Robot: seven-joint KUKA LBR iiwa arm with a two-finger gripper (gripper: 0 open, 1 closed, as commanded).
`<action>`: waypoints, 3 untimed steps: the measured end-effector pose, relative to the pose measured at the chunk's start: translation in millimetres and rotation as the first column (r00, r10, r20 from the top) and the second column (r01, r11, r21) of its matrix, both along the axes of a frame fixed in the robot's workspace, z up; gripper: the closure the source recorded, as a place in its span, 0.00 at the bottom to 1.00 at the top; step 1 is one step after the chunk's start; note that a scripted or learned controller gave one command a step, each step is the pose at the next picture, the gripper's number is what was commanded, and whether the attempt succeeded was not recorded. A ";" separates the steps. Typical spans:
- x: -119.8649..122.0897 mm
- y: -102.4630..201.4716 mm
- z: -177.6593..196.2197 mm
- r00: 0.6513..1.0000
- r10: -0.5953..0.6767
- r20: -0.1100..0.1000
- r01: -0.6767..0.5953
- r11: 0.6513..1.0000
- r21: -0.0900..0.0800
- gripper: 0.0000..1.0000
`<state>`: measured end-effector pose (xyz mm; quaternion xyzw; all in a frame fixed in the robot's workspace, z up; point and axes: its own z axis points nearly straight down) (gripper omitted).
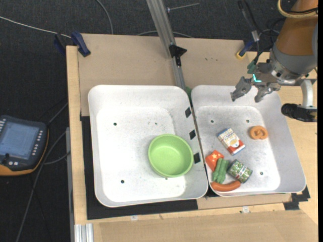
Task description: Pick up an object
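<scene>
I see my gripper hanging over the far edge of the right bin, fingers spread wide with nothing between them. Well apart from it, toward that bin's near edge, lie a small carton, an orange ring, a red piece, a green can and a sausage. A green bowl sits by the left bin's right edge.

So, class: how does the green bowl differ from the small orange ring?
The green bowl lies in the left bin; the orange ring lies in the right bin. The bowl is far larger. The bowl stands alone, while the ring has other small items nearby. Both are round and rest untouched.
</scene>
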<state>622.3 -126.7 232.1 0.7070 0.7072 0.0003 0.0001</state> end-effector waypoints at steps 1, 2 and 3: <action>0.0 0.0 -0.1 1.000 0.000 0.000 0.000 1.000 0.000 0.00; -5.9 2.7 -60.7 1.000 0.000 -0.005 0.000 1.000 0.000 0.00; -3.6 4.0 -103.3 1.000 0.000 -0.004 0.000 1.000 0.000 0.00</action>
